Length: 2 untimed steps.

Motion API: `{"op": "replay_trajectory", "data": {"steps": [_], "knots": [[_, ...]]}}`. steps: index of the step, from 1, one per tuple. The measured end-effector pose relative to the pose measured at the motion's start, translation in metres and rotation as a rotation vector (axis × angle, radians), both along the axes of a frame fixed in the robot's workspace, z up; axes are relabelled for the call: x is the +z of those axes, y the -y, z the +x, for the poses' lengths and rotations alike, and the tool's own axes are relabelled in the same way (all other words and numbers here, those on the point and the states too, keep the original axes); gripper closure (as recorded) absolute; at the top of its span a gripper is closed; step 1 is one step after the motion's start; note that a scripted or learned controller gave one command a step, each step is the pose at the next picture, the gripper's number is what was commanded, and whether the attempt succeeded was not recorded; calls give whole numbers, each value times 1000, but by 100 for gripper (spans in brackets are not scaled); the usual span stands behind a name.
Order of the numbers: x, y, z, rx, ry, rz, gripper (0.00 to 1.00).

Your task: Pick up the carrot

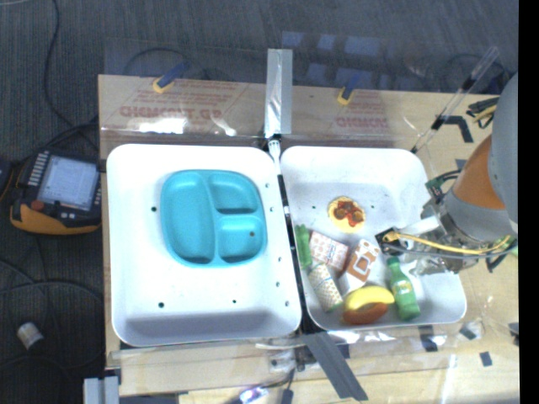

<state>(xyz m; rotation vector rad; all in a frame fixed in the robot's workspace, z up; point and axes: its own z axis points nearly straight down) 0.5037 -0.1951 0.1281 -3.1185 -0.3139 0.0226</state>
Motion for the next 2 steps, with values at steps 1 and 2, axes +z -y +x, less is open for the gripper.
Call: {"op": "replay_trajectory", "data": {"steps": [1,2], "knots": [[80,-78,0,76,8,-4,100],[117,-111,40,125,9,-6,100]]}}
